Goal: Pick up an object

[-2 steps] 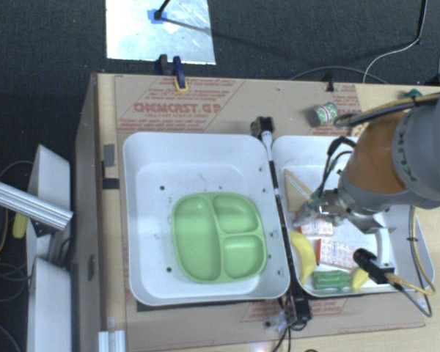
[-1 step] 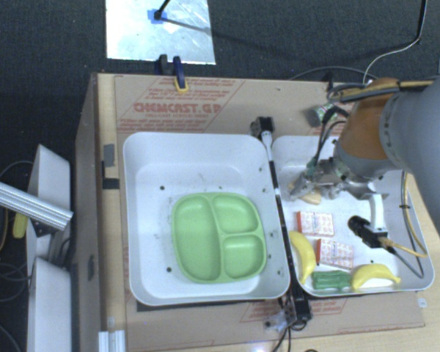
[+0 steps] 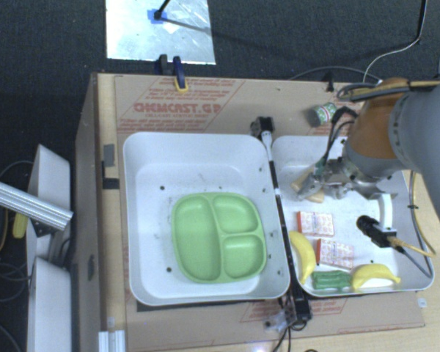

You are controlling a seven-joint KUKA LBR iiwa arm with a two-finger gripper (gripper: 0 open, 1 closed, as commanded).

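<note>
Yellow curved banana (image 3: 302, 254) lies by the left wall of the right white bin (image 3: 292, 156), beside a red-and-white printed packet (image 3: 317, 224). The gripper (image 3: 310, 187) hangs farther back, apart from both; whether it is open or closed cannot be told.

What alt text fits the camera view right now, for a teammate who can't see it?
The gripper hangs over the back-left part of the right bin. Toward that bin's front lie two bananas, two red-and-white packets and a green packet. The left bin holds a green divided plate.
</note>
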